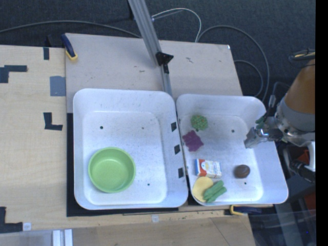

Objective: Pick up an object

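The end effector [254, 137], its state impossible to tell, hangs over the right bin's [271, 186] right side, and descending there risks missing the brown object [242, 171] lying nearer, just left.

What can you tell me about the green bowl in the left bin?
The bowl is round, lime green and smooth, likely plastic. It sits upright with its opening facing up and nothing visible inside. It rests on the floor of the left bin, in the near left corner, close to the bin's sloping wall. No other item touches it, and the hand is far off over the right bin.
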{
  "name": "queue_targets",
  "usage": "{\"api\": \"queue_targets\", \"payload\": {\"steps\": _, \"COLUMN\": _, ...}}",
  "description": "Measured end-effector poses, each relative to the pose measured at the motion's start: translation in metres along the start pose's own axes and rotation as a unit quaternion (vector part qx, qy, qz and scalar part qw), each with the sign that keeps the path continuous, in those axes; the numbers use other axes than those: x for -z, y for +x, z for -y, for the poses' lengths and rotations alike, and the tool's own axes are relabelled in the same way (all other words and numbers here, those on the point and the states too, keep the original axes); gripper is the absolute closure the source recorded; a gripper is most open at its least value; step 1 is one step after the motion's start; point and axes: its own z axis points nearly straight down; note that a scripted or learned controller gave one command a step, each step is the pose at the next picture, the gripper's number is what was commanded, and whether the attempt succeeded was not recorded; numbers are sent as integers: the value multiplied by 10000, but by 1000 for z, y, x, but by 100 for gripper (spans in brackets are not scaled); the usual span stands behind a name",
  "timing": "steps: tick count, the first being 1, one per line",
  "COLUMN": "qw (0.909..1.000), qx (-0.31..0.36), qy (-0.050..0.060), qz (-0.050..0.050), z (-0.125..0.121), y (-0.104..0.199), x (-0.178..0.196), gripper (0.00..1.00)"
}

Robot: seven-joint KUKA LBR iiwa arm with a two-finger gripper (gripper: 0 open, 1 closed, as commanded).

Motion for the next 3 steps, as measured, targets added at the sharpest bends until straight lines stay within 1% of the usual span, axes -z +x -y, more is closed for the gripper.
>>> {"api": "queue_targets", "payload": {"steps": 1, "qw": 10000, "qx": 2, "qy": 3, "qz": -1, "z": -1, "y": 0, "x": 31, "gripper": 100}}
{"api": "queue_targets", "payload": {"steps": 2, "qw": 10000, "qx": 20, "qy": 20, "qz": -15, "z": 0, "y": 44, "x": 35, "gripper": 100}}
{"api": "queue_targets", "payload": {"steps": 3, "qw": 10000, "qx": 28, "qy": 22, "qz": -16, "z": -6, "y": 91, "x": 38, "gripper": 100}}
